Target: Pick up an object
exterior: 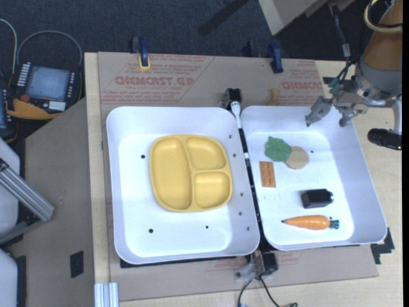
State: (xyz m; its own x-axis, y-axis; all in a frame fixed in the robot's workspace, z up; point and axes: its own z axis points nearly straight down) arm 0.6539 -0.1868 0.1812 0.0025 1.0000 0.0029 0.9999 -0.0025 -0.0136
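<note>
Hovering over the right bin's (358, 171) one o'clock corner, the gripper (331, 116) has its fingers spread wide, with nothing between them. Toward seven o'clock from it lie a green piece (277, 148) touching a tan disc (297, 158), a brown block (267, 174), a black box (317, 198) and a carrot (308, 222). The left bin (128, 171) holds a yellow divided tray (190, 171).

We find five candidate objects in the right bin (358, 171); a green leafy piece (277, 148) lies far left, touching a beige disc (297, 158) on its right; an orange-brown flat block (268, 174) lies near the left wall; a black block (316, 198) sits centrally; an orange carrot (308, 222) lies flat along the near edge.
</note>
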